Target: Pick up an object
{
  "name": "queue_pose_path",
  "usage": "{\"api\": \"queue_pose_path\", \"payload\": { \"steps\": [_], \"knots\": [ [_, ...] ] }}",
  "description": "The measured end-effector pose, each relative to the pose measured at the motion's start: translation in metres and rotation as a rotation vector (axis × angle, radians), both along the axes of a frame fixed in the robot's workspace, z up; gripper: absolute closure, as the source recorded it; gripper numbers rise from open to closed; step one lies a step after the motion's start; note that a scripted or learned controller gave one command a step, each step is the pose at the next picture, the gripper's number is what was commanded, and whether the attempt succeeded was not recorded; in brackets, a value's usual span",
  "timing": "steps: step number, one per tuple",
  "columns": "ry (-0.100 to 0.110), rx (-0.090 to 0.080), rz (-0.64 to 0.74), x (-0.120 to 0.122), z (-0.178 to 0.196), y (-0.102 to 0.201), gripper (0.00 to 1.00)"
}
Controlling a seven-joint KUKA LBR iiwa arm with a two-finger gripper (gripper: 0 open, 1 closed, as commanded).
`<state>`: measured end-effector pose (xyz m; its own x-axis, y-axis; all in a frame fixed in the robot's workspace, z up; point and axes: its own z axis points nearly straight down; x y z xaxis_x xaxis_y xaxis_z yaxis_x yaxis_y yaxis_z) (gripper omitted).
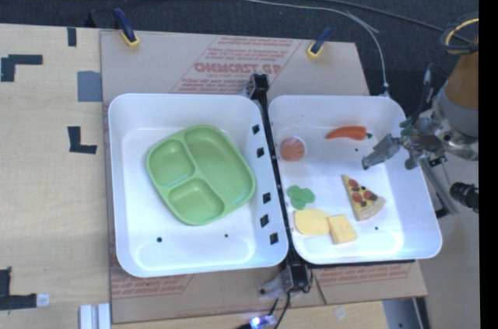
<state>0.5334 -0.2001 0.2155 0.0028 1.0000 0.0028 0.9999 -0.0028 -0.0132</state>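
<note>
end effector (376,154) over right bin (412,242), right part; finger state: cannot tell | pizza (362,197) just near-left of it, tip pointing far-left | chili (345,133) far-left, long axis left-right | pizza closest target

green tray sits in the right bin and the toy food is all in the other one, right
Not quite: the camera view shows the green tray in the left bin. The toy food, such as the pizza slice, is all in the other one, the right bin.

the wooden bench (39,195) carries a cardboard sheet (233,63) with two white bins (124,187) (416,230) side by side.
</note>
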Motion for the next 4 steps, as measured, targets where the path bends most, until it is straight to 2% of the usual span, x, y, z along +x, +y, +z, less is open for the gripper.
{"api": "queue_pose_path", "payload": {
  "steps": [1,3,4],
  "knots": [
    [-0.012,-0.003,0.004,0.003,0.007,0.0,0.0],
    [-0.006,-0.002,0.002,-0.012,-0.109,-0.005,0.0],
    [-0.014,-0.005,0.004,-0.011,-0.13,-0.005,0.0]
  ]
}}
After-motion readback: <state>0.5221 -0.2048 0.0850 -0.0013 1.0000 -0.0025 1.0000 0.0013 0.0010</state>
